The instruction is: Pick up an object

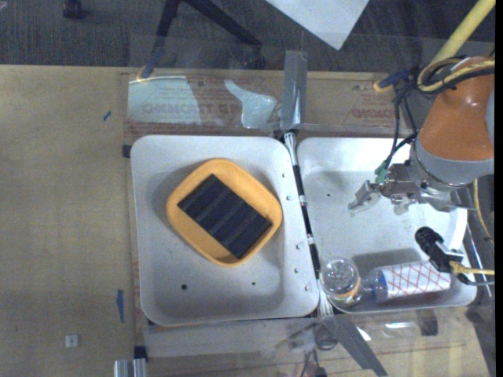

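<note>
Gripper (368,197) hung over the right bin (330,171), its state impossible to tell, apparently mid-approach; next it probably needed lowering onto the bottle (393,283) along the bin's front edge.

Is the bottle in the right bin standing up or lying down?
Lying down: the bottle rests lengthwise along the right bin's near wall, cap end leftward.
</note>
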You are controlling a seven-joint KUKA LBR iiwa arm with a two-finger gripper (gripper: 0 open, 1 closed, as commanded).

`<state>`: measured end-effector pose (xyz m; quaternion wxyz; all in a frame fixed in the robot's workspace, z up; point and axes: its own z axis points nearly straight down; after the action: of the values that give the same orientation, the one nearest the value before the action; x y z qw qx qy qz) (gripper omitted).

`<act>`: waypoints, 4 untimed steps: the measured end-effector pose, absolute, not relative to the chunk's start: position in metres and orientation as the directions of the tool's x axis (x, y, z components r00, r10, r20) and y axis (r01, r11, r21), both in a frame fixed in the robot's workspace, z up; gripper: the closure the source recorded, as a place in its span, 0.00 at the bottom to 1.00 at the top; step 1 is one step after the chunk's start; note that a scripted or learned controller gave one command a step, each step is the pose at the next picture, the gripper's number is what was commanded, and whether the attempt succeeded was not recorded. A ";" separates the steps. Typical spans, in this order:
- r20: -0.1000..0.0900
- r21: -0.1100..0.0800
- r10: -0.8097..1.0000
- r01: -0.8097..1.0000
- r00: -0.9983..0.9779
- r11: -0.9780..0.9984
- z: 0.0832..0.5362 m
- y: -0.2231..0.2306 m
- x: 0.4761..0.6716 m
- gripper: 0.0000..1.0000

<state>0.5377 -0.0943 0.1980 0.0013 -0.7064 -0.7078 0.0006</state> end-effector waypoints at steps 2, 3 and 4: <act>0.002 -0.003 0.997 0.997 -0.082 0.082 0.152 -0.125 0.479 0.00; 0.001 0.004 0.983 0.983 -0.184 0.184 0.088 -0.165 0.481 0.00; -0.003 0.010 0.989 0.989 -0.151 0.151 0.088 -0.118 0.517 0.00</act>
<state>0.5173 -0.1183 0.0881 -0.0046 -0.6517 -0.7584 -0.0029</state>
